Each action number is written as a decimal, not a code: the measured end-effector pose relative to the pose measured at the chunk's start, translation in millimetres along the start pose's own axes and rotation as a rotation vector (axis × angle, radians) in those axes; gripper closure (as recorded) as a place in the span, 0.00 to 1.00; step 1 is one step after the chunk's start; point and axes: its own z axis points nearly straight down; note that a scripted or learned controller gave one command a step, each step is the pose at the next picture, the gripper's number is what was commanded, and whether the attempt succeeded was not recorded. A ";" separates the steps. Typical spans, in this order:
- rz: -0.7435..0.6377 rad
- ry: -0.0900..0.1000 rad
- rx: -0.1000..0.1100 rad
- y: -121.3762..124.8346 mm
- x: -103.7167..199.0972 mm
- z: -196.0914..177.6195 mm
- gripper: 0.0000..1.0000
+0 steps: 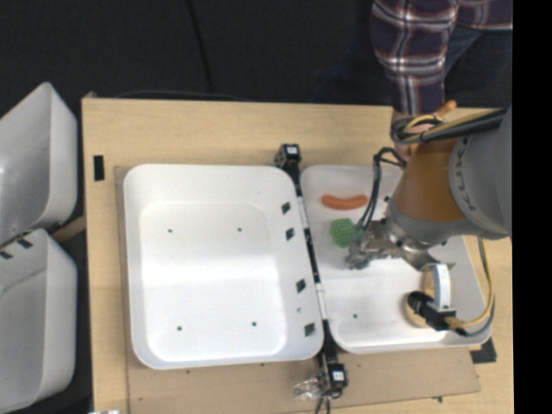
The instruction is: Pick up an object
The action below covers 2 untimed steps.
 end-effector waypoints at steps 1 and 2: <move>-0.004 -0.004 0.003 -8.7 -40.7 10.8 1.00; -0.003 -0.003 0.003 -44.7 -78.9 3.9 1.00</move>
